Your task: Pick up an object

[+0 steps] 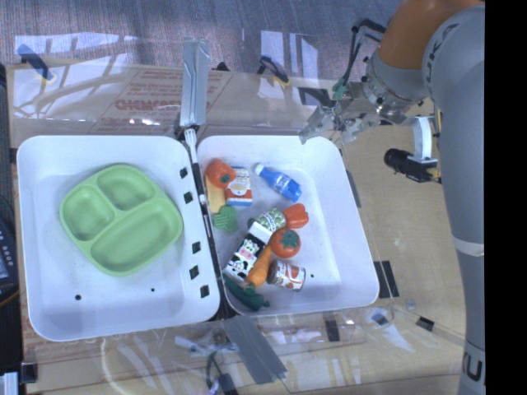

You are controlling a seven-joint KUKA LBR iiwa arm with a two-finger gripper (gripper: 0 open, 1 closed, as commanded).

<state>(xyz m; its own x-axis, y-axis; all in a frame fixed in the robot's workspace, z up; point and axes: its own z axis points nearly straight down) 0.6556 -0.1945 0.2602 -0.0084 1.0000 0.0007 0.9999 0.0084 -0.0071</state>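
My gripper (328,130) hangs over the far right corner of the right bin (350,245), well above the toys, its fingers apart with nothing between them. Nearest to it lies a blue bottle (278,182). Further toward the front are a red pepper (296,216), a tomato (286,242), a carrot (260,267), a cow-patterned carton (240,260) and a small can (287,276). An orange fruit (218,172) and a juice carton (240,186) lie by the bin's left wall.
The left bin (33,286) holds a green divided plate (121,218). A green vegetable (247,296) lies at the right bin's front left corner. A metal divider (193,81) rises between the bins at the back.
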